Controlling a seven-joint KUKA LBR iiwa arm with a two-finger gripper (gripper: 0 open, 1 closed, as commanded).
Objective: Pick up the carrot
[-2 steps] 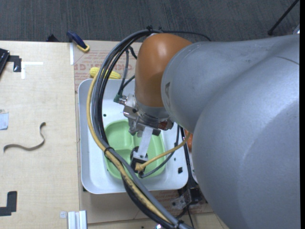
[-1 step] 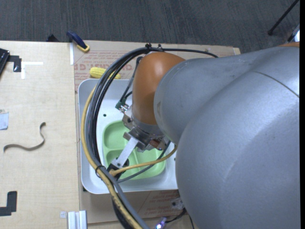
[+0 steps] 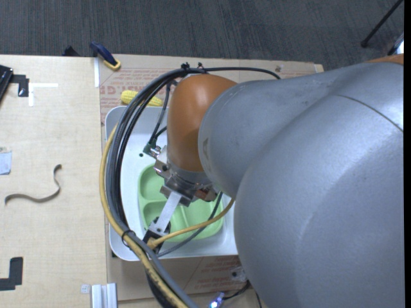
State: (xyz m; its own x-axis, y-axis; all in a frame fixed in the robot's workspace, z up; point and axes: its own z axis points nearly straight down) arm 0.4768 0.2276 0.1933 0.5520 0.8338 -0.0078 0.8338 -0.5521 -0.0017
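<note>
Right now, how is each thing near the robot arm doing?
Pale green divided plastic tray: lying flat inside the bin, partly hidden by the arm.
Shallow white plastic bin: holds the tray.
Yellow bumpy thing: lying outside the bin's far rim.
Grey robot arm: reaching down over the tray.

Arm [image 3: 308, 172] covers the bin's [image 3: 131, 165] right side & middle. Cables [image 3: 112, 172] loop over its left rim & front corner. End effector [image 3: 185, 190] sits over green tray [image 3: 149, 197]. Counter [image 3: 58, 127] at left mostly open, bar a curled strip [image 3: 38, 194].
</note>
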